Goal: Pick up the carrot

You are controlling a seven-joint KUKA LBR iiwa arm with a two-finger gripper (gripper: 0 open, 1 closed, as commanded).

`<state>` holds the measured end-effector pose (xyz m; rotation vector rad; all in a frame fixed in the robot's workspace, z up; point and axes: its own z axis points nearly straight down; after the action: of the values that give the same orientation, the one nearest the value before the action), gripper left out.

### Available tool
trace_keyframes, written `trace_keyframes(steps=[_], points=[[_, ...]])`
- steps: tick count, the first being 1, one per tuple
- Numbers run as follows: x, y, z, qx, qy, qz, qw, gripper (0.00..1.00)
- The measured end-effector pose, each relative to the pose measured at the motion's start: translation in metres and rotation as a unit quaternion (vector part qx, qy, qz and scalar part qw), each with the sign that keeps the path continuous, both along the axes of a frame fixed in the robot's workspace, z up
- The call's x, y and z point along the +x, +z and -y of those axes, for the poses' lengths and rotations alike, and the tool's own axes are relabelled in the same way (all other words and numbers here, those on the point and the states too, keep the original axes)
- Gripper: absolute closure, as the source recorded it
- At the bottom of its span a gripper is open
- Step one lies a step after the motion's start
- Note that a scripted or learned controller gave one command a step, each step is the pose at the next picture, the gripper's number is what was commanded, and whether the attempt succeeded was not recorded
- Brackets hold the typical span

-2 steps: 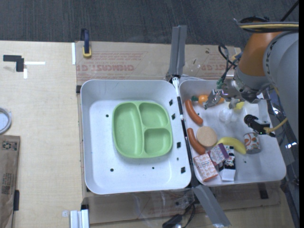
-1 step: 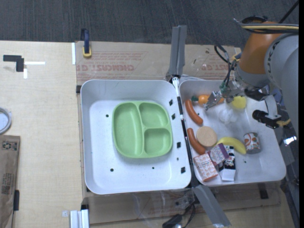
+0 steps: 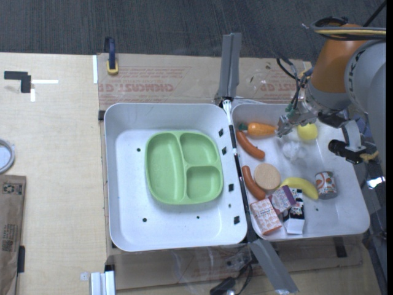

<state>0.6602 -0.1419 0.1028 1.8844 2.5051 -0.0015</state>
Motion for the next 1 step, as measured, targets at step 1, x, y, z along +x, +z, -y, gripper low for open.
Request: trace_keyframes(steps=[1], points=[[-0.0471, 0.0846, 0.0356, 0.0011, 0.043, -0.001, 0.9991, 1.00]])
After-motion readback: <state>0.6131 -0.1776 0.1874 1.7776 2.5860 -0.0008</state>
